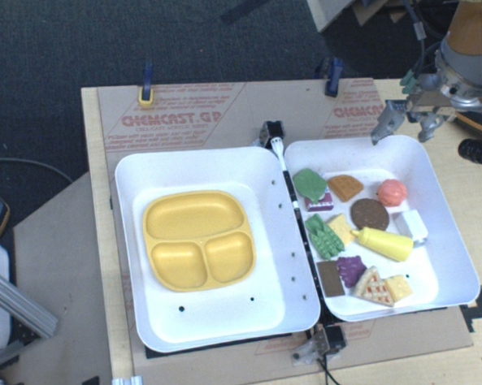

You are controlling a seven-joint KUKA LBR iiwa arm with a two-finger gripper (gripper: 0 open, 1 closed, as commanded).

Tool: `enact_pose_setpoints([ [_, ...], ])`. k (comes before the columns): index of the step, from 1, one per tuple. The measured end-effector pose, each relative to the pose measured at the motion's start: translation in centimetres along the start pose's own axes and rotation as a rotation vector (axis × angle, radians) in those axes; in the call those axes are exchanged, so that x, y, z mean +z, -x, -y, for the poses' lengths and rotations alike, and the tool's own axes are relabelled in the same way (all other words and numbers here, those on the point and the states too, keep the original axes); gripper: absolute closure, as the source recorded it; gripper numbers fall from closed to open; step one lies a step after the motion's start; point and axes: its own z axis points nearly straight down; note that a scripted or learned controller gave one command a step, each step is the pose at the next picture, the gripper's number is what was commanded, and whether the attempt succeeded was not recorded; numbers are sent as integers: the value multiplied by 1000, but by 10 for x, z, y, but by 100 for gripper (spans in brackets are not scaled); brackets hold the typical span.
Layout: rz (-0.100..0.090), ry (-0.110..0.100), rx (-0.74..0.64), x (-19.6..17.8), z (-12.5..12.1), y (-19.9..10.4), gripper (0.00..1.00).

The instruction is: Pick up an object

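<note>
While the gripper hangs above the far right corner of the right bin, nothing sits between its fingers, which look spread apart, i.e. open and empty. No target is fixed by the task, so any item in that bin will do, and all of them lie well below and left of the gripper.

Risks, as I judge them:

- Crowding. The items are packed w/ little gap: green leaf, orange piece, brown disc, yellow bottle, green bunch, purple grapes, waffle, cheese wedge, brown bar. A finger coming down on a neighbour instead of a gap would shove things aside or close on two at once.
- Flat pieces. The disc, bar and orange piece lie low on the bin floor; fingers prob. skid over them and shut on air.
- Round ones. The red ball stands a bit apart, so it's the easiest reach from here, but it may roll away if touched off-centre. The bottle overlaps the disc's edge and could pivot.
- Bin wall. The white block lies near the right side; a descent there may clip the rim.
- The left bin holds a yellow tray, not relevant for the pick.
</note>
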Motion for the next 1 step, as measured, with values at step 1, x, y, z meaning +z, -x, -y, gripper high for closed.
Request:
enact_pose_setpoints([
  [1,3,14,-3,-9,-2,0,0],
])
